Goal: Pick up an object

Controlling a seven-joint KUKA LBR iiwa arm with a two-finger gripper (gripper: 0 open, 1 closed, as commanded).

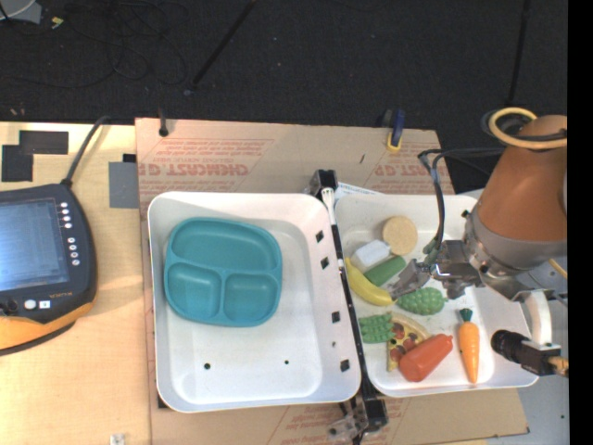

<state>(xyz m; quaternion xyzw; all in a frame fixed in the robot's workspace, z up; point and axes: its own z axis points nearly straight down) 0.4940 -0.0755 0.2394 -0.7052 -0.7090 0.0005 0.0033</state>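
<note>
The right bin (445, 213) holds several toy foods. Among them are a round tan cookie (400, 235), a white block (371, 252), a green bar (384, 270), a yellow banana (364, 286), a bumpy green piece (422, 300), a pizza slice (405, 333), a red pepper (426, 358) and a carrot (469, 345). My gripper (419, 279) reaches in from the right. It hangs low over the middle of this bin, between the green bar and the bumpy green piece, with its tip close to the banana's right end.
A teal divided plate (222, 272) lies in the left bin (241, 378). The arm's orange and grey wrist (523, 202) covers the right bin's right side. A tablet pendant (37, 248) sits at the far left of the bench.
</note>
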